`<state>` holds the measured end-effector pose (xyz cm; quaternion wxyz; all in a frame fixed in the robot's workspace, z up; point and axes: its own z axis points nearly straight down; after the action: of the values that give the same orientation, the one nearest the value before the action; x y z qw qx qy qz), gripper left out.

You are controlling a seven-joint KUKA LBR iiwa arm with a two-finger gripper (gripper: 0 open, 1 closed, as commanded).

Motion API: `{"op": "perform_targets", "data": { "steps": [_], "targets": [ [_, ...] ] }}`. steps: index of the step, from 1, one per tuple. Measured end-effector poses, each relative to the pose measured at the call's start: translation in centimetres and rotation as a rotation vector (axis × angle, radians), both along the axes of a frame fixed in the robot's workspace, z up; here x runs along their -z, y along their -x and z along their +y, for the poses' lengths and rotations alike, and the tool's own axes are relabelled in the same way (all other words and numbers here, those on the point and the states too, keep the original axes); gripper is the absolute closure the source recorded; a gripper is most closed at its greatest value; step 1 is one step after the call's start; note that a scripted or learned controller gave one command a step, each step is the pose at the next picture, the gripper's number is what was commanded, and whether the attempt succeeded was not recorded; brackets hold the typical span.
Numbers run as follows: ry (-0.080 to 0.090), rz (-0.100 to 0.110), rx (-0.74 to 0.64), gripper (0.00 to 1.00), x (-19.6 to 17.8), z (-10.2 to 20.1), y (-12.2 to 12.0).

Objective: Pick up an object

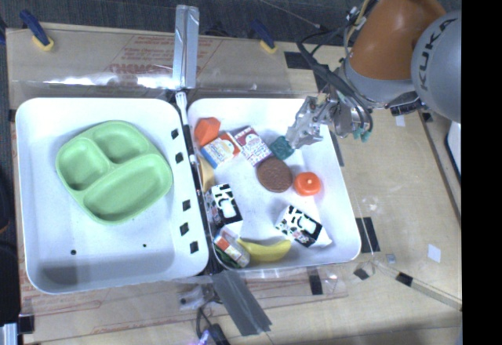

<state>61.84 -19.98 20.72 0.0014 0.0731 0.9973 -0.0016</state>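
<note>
My gripper (298, 136) hangs low over the upper right part of the right bin (339, 202). A small teal object (281, 150) lies right at its tip, touching or nearly so; I cannot tell whether it is gripped. Close by are a brown round disc (274, 176), an orange ball (307, 183) and a red and white carton (252, 144). Further left sit a blue and white carton (220, 150) and an orange piece (206, 130).
A banana (267, 249), a small can (231, 248) and two black and white packets (300, 226) (225, 204) lie along the right bin's front. The left bin (47, 257) holds a green divided plate (114, 171). The arm's orange band (388, 38) looms over the bench at the right.
</note>
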Motion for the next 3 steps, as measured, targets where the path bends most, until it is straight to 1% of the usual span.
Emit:
{"op": "perform_targets", "data": {
  "steps": [1,2,3],
  "targets": [
    [-0.003,-0.002,-0.003,1.0,-2.0,5.7,-1.4],
    [-0.005,0.008,-0.35,1.0,8.6,-1.1,-1.7],
    [0.0,-0.01,-0.262,1.0,-1.2,5.2,-3.5]
  ]
}}
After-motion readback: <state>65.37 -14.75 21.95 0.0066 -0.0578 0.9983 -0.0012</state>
